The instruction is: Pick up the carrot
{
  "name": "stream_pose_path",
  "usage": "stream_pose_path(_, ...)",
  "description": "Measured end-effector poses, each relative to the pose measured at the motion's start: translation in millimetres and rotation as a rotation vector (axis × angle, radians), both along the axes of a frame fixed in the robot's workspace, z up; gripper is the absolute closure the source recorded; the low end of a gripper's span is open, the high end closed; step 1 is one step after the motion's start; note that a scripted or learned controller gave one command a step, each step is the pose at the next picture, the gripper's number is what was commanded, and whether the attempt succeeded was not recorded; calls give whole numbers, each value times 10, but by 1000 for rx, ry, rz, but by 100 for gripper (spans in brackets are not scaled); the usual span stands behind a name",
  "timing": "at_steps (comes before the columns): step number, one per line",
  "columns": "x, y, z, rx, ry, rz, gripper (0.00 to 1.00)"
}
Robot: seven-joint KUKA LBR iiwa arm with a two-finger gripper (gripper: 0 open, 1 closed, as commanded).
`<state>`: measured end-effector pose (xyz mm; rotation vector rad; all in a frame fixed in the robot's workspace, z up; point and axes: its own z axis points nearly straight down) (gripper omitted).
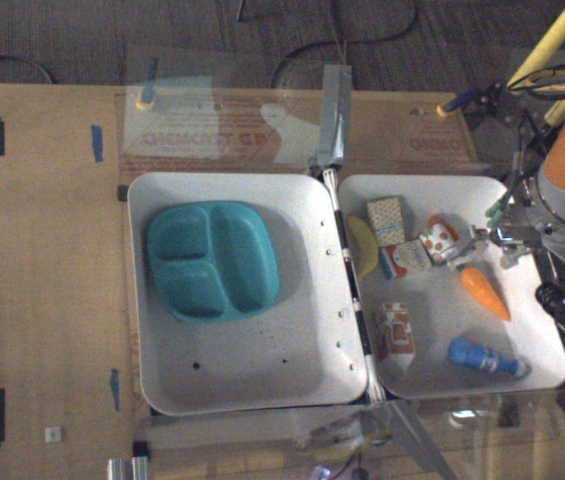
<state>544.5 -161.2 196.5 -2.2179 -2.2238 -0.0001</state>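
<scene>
The orange carrot (485,293) lies in the right bin (432,383), toward its right side, pointing down and to the right. My gripper (492,251) hangs just above the carrot's thick upper end, reaching in from the right under the grey wrist with the orange band. Its fingers look open, one on each side above the carrot's top, with nothing between them. The carrot rests on the bin floor.
Also in the right bin are a yellow banana-like piece (362,245), a small patterned box (386,218), two red-and-white packets (410,258) (440,236), a brown carton (397,330) and a blue bottle (482,356). A teal divided plate (212,258) sits in the left bin (262,378).
</scene>
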Motion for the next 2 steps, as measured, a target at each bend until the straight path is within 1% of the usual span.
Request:
stream_pose_path(1,38,-261,-1019,-1,-3,69,0)
stream_pose_path(2,38,-287,-920,-2,-6,63,100)
